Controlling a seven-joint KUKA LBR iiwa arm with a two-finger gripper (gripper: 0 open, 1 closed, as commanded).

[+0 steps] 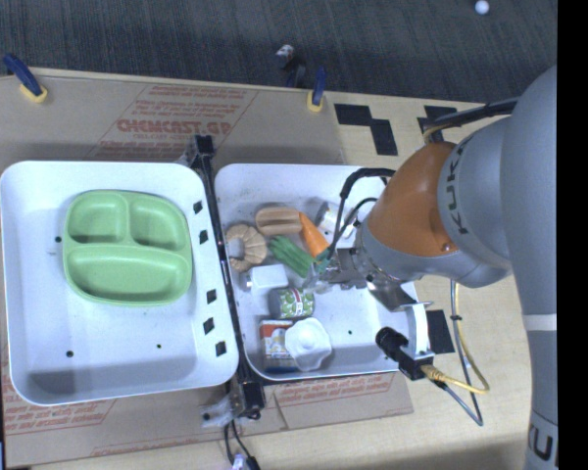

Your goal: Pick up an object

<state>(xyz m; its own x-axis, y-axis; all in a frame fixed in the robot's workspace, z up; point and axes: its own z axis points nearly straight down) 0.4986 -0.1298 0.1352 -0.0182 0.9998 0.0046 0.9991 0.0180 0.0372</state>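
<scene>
Grey arm with orange band [426,204] over right white bin [274,174], gripper [325,270] low among clutter, green elongated vegetable toy [292,256] beside it, long axis diagonal, upper-left to lower-right, green divided plate [127,246] in left bin [20,262]

The two bins [39,360] are white, and the bench [274,116] under them is tan cardboard with red printing. In the left bin lies a pale green divided plate [127,246]. The right bin holds a brown bun [278,220], a tan pastry [245,245], an orange carrot [313,234], a dark green pod [292,256], a white block [269,277], a green-and-white can [295,304], a white cup [307,342] and what may be a red-and-white packet [274,344]. The arm [490,204] is grey with an orange band [416,209]. Blue clamps [24,74] sit at the bench's edge. The floor [176,18] is dark grey.
</scene>
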